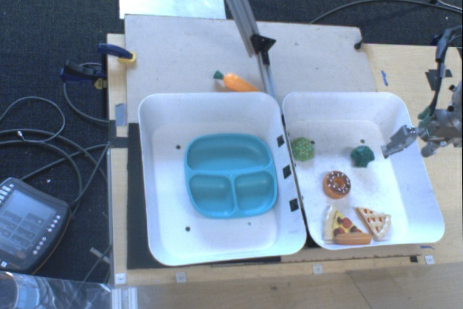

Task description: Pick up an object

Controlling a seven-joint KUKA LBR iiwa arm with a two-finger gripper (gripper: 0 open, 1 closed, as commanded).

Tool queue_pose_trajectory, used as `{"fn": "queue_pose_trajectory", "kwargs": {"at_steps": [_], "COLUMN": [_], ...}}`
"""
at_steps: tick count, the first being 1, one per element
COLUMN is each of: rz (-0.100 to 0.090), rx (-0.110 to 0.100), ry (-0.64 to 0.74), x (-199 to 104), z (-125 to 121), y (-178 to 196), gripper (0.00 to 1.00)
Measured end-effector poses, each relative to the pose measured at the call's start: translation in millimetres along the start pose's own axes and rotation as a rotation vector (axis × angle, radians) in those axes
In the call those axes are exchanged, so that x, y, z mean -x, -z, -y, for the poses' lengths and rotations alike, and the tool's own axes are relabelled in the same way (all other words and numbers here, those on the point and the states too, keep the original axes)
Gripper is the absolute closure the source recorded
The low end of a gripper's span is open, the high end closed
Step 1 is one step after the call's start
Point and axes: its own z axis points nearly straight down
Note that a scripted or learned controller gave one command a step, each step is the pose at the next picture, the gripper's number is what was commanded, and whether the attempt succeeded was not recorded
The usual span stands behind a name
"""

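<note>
The right bin (340, 106) holds several toy foods: a light green vegetable (302, 149), a dark green broccoli (362, 155), a chocolate donut (336, 184), a pizza slice (343, 226) and a waffle-like wedge (374, 222). My gripper (414, 145) hangs over the bin's right rim, to the right of the dark broccoli and apart from it. Its fingers stand apart, open, with nothing between them.
A blue divided plate (231, 175) lies in the left bin (163, 155). A toy carrot (235, 82) rests on the board behind the bins. A slanted metal pole (239, 0) crosses the back, ending above the gap between the bins. Cables and a pendant lie off the bench's left.
</note>
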Motion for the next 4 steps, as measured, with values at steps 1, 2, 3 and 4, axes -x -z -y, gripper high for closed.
{"fn": "queue_pose_trajectory", "kwargs": {"at_steps": [1,2,3,4], "rz": [0.000,-0.001,-0.001,-0.002], "rx": [0.000,-0.006,-0.007,-0.006], "ry": [-0.002,-0.004,-0.005,-0.005], "x": [0,-7,0,-2], "z": [0,-4,-3,6], "y": [0,-59,-118,-164], "gripper": [0.00,0.00,0.00,0.00]}}
